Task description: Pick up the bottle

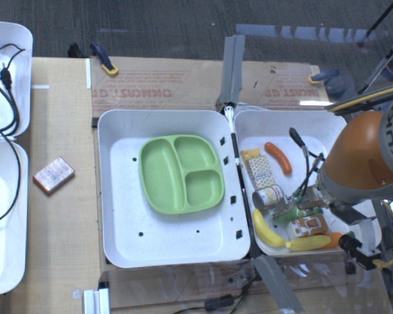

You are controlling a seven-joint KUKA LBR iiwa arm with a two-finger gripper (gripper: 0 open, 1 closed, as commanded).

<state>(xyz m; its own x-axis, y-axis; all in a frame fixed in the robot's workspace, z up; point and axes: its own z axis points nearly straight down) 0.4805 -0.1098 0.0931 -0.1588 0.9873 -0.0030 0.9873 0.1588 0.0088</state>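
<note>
The bottle (268, 195) is small and clear with a pale label. It lies on its side in the middle of the right bin (327, 124). My gripper (289, 208) is low in that bin, just to the right of the bottle and slightly nearer the front, and seems to touch or nearly touch it. The arm's orange band (365, 154) hangs above the bin's right half and hides what lies beneath it.
The right bin also holds a red sausage (278, 157), a flat snack packet (258, 169), two bananas (266, 228) along the front wall, and a small orange carton (311, 226). A green divided plate (181, 173) lies in the left bin (118, 195).
</note>
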